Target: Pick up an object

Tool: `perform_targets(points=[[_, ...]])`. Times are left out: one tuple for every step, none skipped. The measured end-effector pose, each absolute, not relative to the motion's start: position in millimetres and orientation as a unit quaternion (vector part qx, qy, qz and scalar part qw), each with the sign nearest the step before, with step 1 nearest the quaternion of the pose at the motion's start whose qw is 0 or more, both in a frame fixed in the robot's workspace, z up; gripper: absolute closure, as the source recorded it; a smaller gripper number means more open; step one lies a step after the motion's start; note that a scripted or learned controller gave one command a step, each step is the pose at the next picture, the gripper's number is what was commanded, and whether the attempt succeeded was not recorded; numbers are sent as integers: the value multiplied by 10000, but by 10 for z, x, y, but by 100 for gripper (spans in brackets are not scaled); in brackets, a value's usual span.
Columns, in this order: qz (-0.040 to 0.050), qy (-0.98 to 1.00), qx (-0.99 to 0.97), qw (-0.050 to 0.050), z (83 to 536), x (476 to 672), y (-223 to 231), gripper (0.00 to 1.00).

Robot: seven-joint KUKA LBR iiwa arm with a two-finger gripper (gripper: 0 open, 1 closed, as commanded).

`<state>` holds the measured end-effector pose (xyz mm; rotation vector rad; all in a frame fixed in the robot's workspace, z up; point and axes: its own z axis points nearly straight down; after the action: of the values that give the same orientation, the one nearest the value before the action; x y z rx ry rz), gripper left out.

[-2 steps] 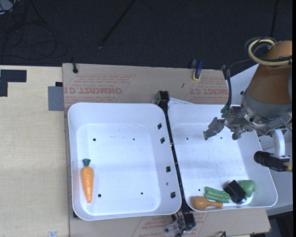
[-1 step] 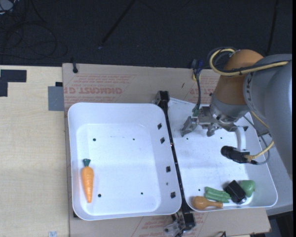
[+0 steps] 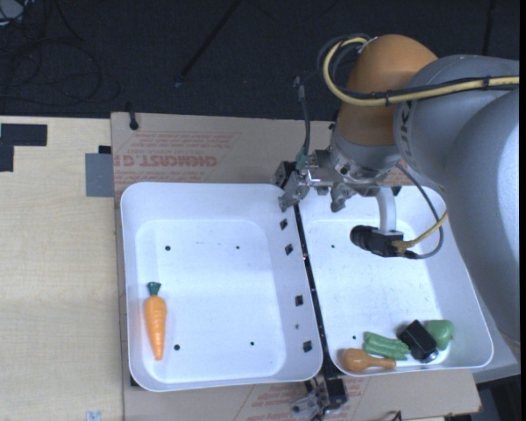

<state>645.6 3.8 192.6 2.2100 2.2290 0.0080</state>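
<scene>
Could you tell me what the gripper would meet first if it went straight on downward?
The gripper would likely meet the bare floor of the right bin, at its far corner; depth is unclear.

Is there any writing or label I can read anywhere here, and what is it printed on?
"CHEMCAST": red, upside down, on the cardboard sheet behind the left bin; the letters after it are unclear.
Second red print at the sheet's front edge: too hidden to read.

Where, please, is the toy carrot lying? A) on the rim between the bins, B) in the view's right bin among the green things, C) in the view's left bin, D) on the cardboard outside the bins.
C: the toy carrot lies in the view's left bin, near its front corner.
</scene>
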Motion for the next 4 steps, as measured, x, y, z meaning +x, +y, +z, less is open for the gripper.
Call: perform_targets(points=[[55,7076,7065,60,3460,6459,-62,0],[66,7094,7047,51,5042,6441,504,0],[-31,7097,7045,-15,5022,6441,487,100],[-63,7055,7086,-48,3866,6426,107,100]])
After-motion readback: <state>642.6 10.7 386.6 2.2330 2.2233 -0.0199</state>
